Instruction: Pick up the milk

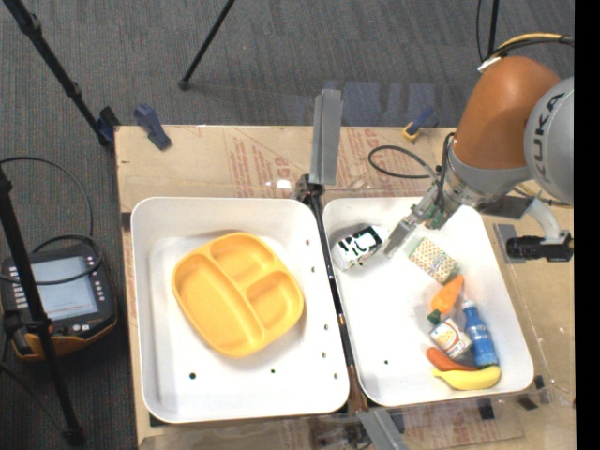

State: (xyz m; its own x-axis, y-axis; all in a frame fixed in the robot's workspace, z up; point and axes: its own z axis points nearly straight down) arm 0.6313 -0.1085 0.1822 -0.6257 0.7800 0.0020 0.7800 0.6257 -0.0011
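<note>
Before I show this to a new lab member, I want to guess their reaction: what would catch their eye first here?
Probably the bright yellow divided plate, alone in the left bin. Next, the arm's big orange band at upper right, with the hand reaching down into the right bin beside the black-and-white milk carton. Then the cluster of small colourful items along that bin's right side.

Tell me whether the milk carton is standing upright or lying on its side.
Lying on its side: the milk carton shows its cow-patterned long face upward, tilted against the right bin's upper left wall, beside the gripper.
</note>
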